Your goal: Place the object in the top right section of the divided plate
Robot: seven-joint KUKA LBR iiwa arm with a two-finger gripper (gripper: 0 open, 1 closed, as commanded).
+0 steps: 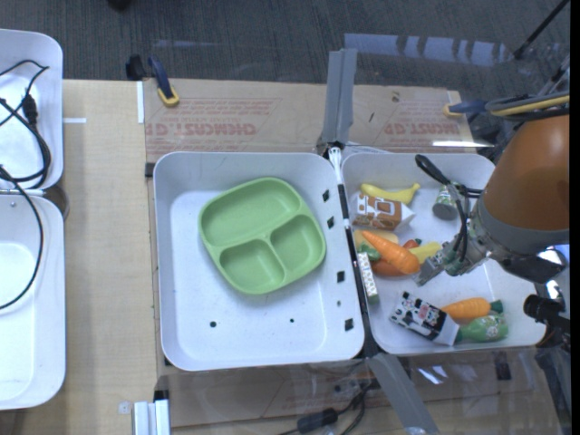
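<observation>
Two white bins sit side by side on the counter. Toward the left, the left bin (181, 315) holds a green divided plate (262, 234), lying tilted near the bin's middle with all three sections bare. Across the divider, the right bin (385, 333) carries a banana (388, 192), a brown carton (377, 211), a carrot (391, 252), a black-and-white carton (422, 318) and a second carrot (471, 309) (near its front edge). Over that bin's middle hangs the claw (450, 261); whether it is spread or pinching anything I cannot tell.
</observation>
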